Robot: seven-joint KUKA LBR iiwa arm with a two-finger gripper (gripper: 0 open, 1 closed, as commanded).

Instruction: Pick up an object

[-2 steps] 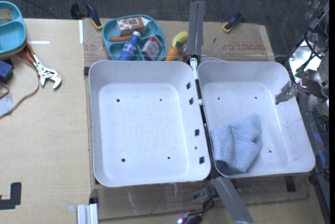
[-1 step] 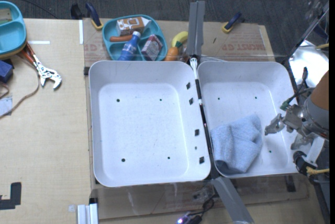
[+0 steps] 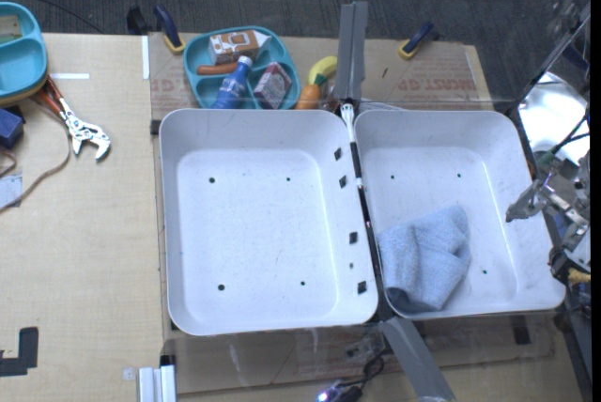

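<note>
We see the blue-grey cloth (image 3: pixel 427 257) crumpled in the right bin (image 3: pixel 498 146), at its front-left corner w/ one edge against the left wall. The left bin (image 3: pixel 188 156) sits just beside it. The gripper (image 3: pixel 528 206) hangs at the right bin's right rim, well apart from the cloth; can't tell its opening. Behind the bins on the surface (image 3: pixel 84 231): a teal tray (image 3: pixel 199 81) w/ small items, plus a wrench (image 3: pixel 84 135) far left.

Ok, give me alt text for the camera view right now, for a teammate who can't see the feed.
A crumpled blue-grey cloth lies in the near left corner of the right white bin, beside the left white bin. The gripper sits at the right bin's right rim, apart from the cloth. Behind the bins, a teal tray holds small items.
</note>
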